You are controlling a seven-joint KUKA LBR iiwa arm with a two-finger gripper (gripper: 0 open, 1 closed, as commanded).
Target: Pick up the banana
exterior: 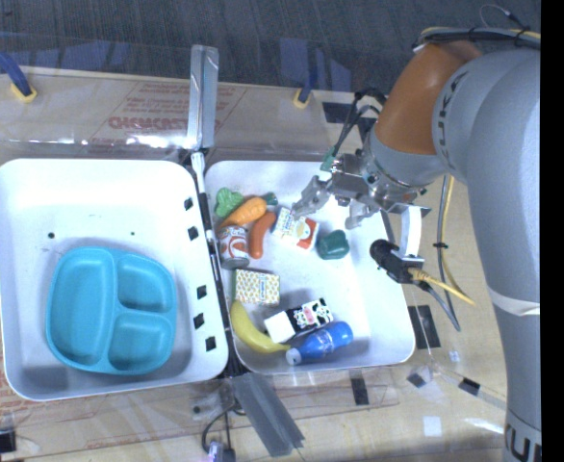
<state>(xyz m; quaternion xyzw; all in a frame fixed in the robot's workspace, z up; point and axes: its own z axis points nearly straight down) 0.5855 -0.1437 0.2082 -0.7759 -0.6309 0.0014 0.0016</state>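
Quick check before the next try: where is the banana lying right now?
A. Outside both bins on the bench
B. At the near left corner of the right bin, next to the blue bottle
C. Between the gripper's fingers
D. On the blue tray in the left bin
B: the banana lies curved along the near left corner of the right bin, close by the blue bottle, well away from the gripper.

Two white bins sit side by side on the table (89, 422). The left bin (22, 191) carries a blue divided tray (111, 310). The right bin (378, 345) carries a clutter: the banana (248, 330) against the near-left wall, touching a black-and-white carton (298, 319); a blue bottle (319, 343) just beside it; a patterned box (257, 286); a carrot (241, 211); a dark green block (333, 245). The tool (332, 203) hangs over the bin's far side, above a small orange-and-white carton (296, 228), well apart from the banana.
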